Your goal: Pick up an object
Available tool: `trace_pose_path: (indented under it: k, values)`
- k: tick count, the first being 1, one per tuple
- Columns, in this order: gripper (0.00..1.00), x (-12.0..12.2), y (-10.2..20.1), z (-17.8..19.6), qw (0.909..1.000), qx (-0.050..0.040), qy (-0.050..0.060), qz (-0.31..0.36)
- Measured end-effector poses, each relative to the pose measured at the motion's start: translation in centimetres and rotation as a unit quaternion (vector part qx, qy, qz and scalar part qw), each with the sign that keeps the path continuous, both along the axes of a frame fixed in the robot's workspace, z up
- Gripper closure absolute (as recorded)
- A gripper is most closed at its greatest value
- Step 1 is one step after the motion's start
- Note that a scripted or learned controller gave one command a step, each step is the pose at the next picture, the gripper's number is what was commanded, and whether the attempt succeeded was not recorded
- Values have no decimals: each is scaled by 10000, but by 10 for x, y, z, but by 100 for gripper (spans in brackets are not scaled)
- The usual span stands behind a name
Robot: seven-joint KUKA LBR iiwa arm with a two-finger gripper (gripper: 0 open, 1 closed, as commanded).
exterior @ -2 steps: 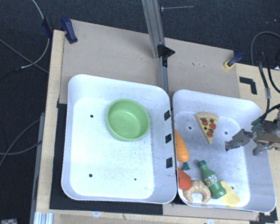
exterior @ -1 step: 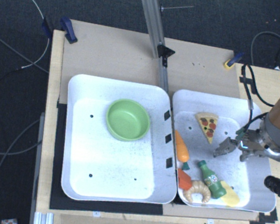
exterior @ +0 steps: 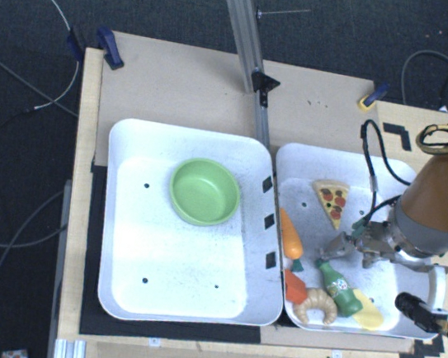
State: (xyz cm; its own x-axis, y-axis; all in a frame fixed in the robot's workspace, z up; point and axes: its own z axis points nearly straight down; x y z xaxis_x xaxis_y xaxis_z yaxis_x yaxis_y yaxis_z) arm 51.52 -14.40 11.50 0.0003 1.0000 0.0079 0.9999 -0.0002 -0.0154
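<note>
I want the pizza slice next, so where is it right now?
The pizza slice lies near the back of the right bin, right of the carrot and just behind the gripper.

Blue clamps (exterior: 108,47) at the bench (exterior: 180,84) corners, black cables (exterior: 17,110) on dark floor.

Even overhead light, white bins (exterior: 117,225) bright and slightly washed, faint shadows, mildly soft focus

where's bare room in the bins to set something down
Left bin: bare floor all around the green bowl, widest below it. Right bin: open strip above the pizza slice. Crowded: its lower edge, with carrot, green bottle, croissant, and the tool.
</note>
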Motion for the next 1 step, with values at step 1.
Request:
trace_pose_path:
  k: [1]
  values:
    - [100,2,-1,17,10000,-9,-56,-5]
